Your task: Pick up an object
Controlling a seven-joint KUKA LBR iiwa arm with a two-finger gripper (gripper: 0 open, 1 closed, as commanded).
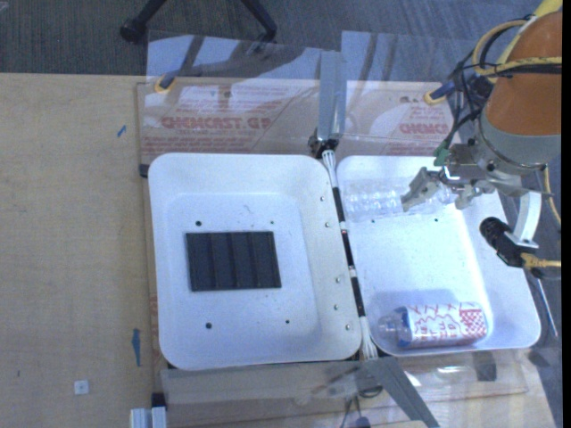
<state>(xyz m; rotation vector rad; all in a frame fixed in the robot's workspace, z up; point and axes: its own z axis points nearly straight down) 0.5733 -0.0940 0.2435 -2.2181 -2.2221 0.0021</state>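
White plastic bins sit side by side on your tabletop (62,239), and nothing has left either of them yet, so count the pick as not done. In the left bin (169,181) you have a dark ribbed rectangular pad (233,260) lying flat near the middle. In the right bin (513,315) there are two candidates: a clear crumpled plastic bottle (372,201) lying against the far left corner, and a bottle with a red-and-white patterned label (433,322) lying on its side along the near wall.

Your gripper (434,188) hangs over the far part of the right bin, just beside the clear bottle's right end, with the orange-banded arm (528,69) above it. You can see its fingers spread apart and nothing between them.

By my reading, you are at the approach stage: the clear bottle looks like the nearest target, and what is left is the closing, the grasp and the lift. Whether a finger already touches the bottle I cannot tell.
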